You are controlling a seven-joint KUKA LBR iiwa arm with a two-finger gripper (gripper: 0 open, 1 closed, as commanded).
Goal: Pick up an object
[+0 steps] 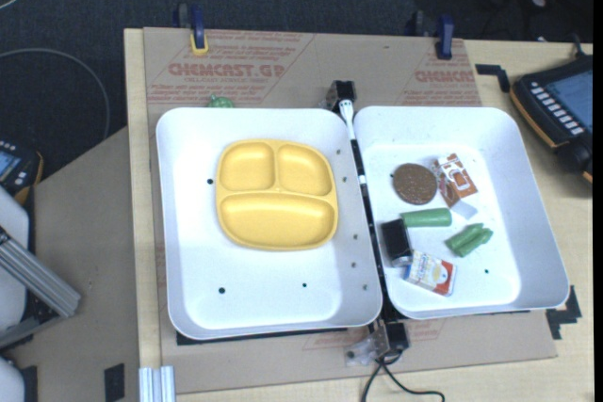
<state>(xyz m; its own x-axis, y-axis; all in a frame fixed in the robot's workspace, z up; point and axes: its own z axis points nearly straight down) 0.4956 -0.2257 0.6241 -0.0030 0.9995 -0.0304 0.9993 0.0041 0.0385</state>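
On the counter's left half sits a shallow white left bin (188, 287) holding a yellow divided plate (276, 194), which lies toward the bin's far side with bare floor at the near edge. Beside it, touching along the middle seam, the right bin (528, 202) carries the loose pieces, gathered near its centre: a small black block (395, 240) by the seam edge, a brown disc (415, 184) farther back, a green cylinder (426, 217) just in front of the disc, a red-and-white packet (432, 272) toward the near edge, a second red-and-white packet (456, 179) beside the disc, and a green leafy piece (468, 239) toward the bin's right wall.

As for the hand, I cannot tell its state from this view. Judging by that, the pick has not begun; nothing is lifted. The next move likely calls for choosing one piece; the leafy one stands most apart from its neighbours, so descending there risks fewest collisions.
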